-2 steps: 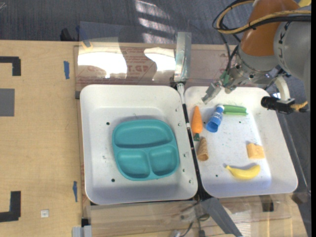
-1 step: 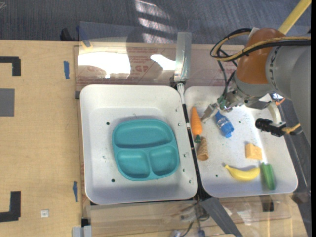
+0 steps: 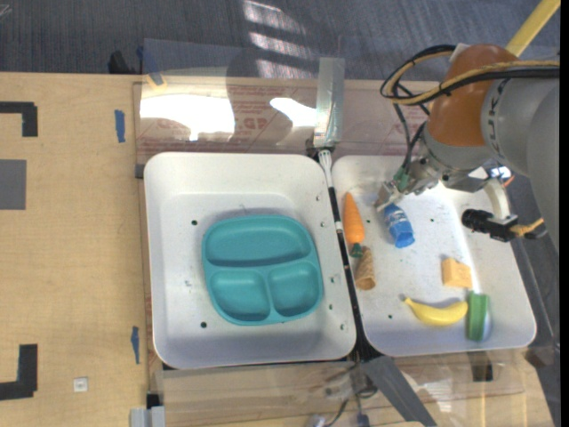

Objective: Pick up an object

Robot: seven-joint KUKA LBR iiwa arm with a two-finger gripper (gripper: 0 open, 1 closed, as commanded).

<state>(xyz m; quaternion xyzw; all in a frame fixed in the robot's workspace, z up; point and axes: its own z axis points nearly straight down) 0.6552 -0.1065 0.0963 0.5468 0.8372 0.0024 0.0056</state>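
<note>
While my gripper (image 3: 397, 188) hovers at the blue bottle's (image 3: 400, 226) top, grip state indeterminable; carrot (image 3: 353, 219) lies alongside.

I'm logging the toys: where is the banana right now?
The banana lies near the front edge of the right bin, touching the green cylinder to its right, below the orange wedge.

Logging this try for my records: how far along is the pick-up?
Done: the arm has brought the gripper low over the right bin, right at the blue bottle's top end. In hand: nothing visibly lifted; the bottle lies on the bin floor. Left: grasp and raise it. The carrot and banana lie untouched.
</note>
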